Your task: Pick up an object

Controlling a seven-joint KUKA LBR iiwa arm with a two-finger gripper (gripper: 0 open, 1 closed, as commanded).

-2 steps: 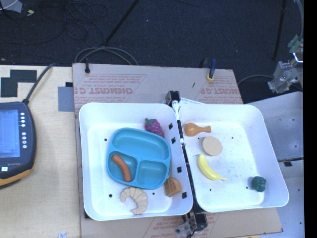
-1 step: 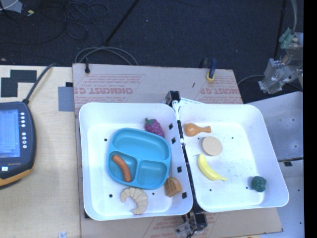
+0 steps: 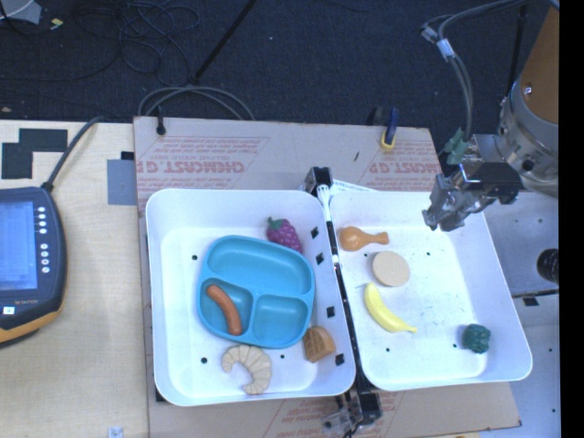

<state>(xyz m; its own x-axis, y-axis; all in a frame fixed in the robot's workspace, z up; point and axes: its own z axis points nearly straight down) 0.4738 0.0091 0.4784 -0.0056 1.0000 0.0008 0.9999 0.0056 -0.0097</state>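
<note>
Nearest the lens, at the left bin's front edge, lies a pale croissant, far to the lower left of the claw. Just beside it to the right sits a brown bread chunk. Above them a blue divided plate holds an orange-red sausage in its left compartment; a bunch of purple grapes rests at the plate's upper edge, left of the claw and a little lower.

Mirrored red print on the cardboard sheet under both bins shows reversed letters too hard to read for certain. Farther left on the table, well away from the claw, lies a teach pendant with a lit screen.

Right bin: an orange-brown chicken drumstick lies left of the claw and slightly below it. A round tan cookie-like disc sits below-left of the claw, and a yellow banana lies just below that disc. A small dark green broccoli-like piece rests well below the claw, slightly to its right, near the bin's front right corner.

The claw hangs over the right bin's upper rim with nothing visibly held; whether its fingers are parted cannot be told.
</note>
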